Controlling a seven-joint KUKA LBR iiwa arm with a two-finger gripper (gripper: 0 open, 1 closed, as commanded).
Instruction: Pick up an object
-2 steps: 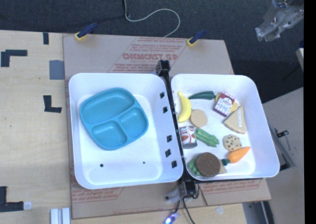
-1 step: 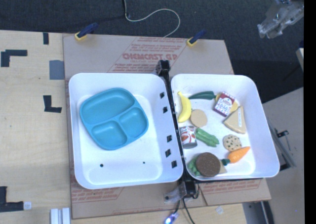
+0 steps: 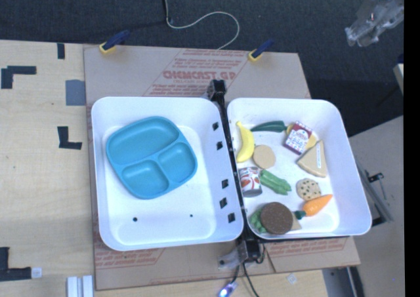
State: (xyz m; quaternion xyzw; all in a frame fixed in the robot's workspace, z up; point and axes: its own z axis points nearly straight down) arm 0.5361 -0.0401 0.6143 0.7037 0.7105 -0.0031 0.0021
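One blurred gripper [image 3: 375, 17], seemingly touching nothing, above bench.

Cardboard sheet [image 3: 197, 73] under bins: red printed word, reads roughly "CHEMCAST GP", upside down relative to camera; finer red print lines above and below, too small to read. More faint red print along sheet's lower edge, illegible. Small red-and-white box [image 3: 297, 138] in right bin: label with white patch, lettering unreadable. Small can [image 3: 249, 181] beside banana: red-and-white label, text too blurred to read.
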